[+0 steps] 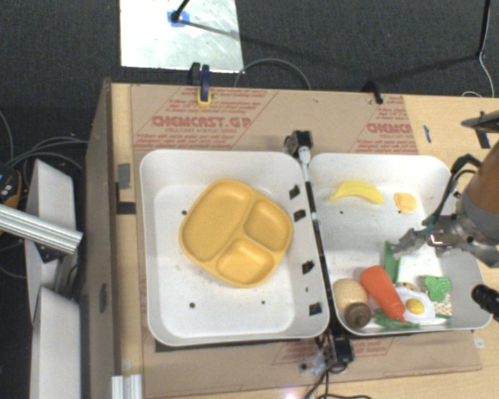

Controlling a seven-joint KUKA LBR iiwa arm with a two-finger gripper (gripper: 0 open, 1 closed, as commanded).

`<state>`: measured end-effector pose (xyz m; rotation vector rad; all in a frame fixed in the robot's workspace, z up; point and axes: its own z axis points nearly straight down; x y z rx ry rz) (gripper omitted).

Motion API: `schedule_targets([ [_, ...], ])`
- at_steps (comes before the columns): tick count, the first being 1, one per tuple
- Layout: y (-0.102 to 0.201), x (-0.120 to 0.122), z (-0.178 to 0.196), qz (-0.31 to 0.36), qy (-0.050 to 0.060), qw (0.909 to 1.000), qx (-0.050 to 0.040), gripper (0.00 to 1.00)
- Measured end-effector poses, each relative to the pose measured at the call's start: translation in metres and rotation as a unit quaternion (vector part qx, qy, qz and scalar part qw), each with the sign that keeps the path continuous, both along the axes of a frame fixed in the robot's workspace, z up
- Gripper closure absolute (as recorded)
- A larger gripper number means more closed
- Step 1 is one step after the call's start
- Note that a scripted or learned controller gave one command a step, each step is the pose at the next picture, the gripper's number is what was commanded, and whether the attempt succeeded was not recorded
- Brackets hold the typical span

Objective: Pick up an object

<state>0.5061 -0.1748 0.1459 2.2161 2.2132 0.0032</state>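
Note:
The right bin (pixel 374 169) holds several toy foods. A yellow banana (pixel 357 192) lies near its back wall, with a small orange piece (pixel 406 201) to its right. An orange carrot (pixel 383 292) lies at the front, beside a tan and brown roll (pixel 352 300). A fried egg (pixel 416 306) and green leafy pieces (pixel 437 288) sit to the carrot's right. My gripper (pixel 428 239) hangs over the right side of this bin, just above and behind the green pieces, with the arm (pixel 491 194) coming in from the right. Nothing shows held in it.
The left bin (pixel 162 248) bears a yellow divided plate (pixel 235 232) near its middle. Black clips (pixel 303 214) run along the wall between the bins. Brown cardboard (pixel 233 119) lies behind the bins, and a metal rail (pixel 33 227) sits off the left.

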Motion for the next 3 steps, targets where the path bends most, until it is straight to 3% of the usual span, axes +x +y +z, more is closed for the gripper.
schedule_targets([
  [1, 0.013, 0.003, -0.063, 0.001, 0.003, 1.0, 0.0024, 0.0],
  [2, 0.012, 0.003, -0.051, 0.001, 0.002, 1.0, 0.002, 1.0],
  [3, 0.134, 0.018, 0.102, 0.01, -0.006, 0.9999, 0.0048, 1.0],
])
